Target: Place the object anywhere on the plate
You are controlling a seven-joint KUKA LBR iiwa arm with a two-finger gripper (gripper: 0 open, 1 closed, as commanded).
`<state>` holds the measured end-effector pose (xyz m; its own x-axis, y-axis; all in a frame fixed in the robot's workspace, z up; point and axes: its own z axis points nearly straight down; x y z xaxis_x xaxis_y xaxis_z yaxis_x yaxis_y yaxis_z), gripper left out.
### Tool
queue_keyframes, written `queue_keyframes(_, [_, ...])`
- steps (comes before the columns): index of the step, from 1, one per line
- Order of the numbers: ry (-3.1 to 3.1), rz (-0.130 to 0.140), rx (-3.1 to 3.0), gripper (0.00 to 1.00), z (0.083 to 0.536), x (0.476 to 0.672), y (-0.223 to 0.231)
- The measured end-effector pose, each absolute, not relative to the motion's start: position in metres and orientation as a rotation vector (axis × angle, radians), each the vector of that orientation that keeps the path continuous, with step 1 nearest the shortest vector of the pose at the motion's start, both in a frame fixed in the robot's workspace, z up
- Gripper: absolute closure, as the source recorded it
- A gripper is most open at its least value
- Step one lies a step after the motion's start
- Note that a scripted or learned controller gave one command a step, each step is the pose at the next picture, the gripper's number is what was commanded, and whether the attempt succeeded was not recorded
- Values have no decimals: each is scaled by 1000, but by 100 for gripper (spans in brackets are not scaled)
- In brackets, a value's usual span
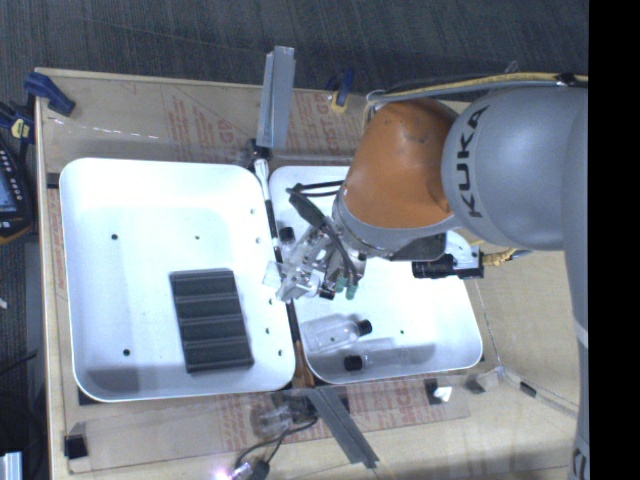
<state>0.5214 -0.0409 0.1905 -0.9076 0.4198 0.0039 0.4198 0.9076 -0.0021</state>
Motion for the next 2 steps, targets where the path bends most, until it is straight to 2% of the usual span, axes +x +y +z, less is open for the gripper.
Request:
queue_keyframes(1, [-3008,1,-904,100,191,641,-8])
queue_keyframes(2, [-2908,3,-1181,100,191,574,-39])
